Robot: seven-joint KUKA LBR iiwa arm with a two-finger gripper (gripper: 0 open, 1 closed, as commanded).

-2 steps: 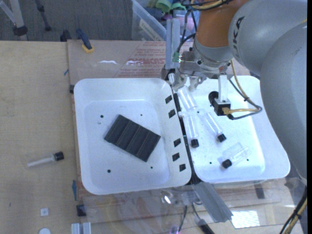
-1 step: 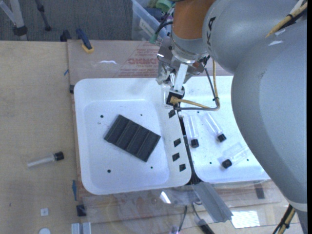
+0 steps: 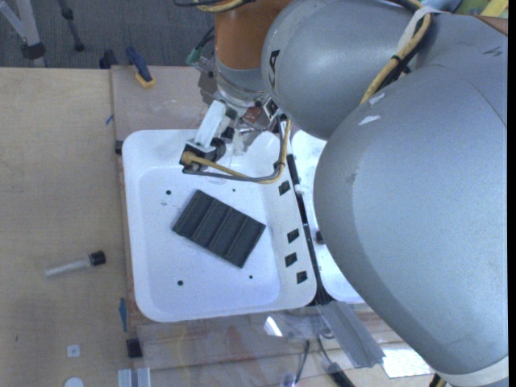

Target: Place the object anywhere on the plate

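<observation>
The grey arm [image 3: 403, 184] reaches in from the right and covers most of the right half of the scene. Its orange band [image 3: 242, 14] stands at the far side above the wrist. Below the wrist the pincer [image 3: 244, 126] hangs over the far rim of the left bin [image 3: 133, 216], towards that bin's far right corner. The wrist and cabling hide much of it, so I cannot tell whether it is wide or narrow, and nothing can be seen held in it.

The task's thing, a dark ribbed slab [image 3: 219, 228], lies flat on the white floor of the left bin, about in the middle. It is turned at a slant, its long side running from far left to near right, with grooves across its top. It touches none of the bin's walls and lies well apart from the pincer, on the nearer side of it.

A row of small black squares [image 3: 290, 236] runs along the left bin's right rim. Of the right bin [image 3: 305, 147] a pale strip shows just beside that rim, with the rest behind the arm.

On the bare tabletop [image 3: 56, 160] to the left of the bins lies a small pale tube [image 3: 74, 265] with a black cap, on its side and well apart from the left bin. A blue clamp [image 3: 143, 72] sits at the far edge, beyond the left bin's far left corner.
</observation>
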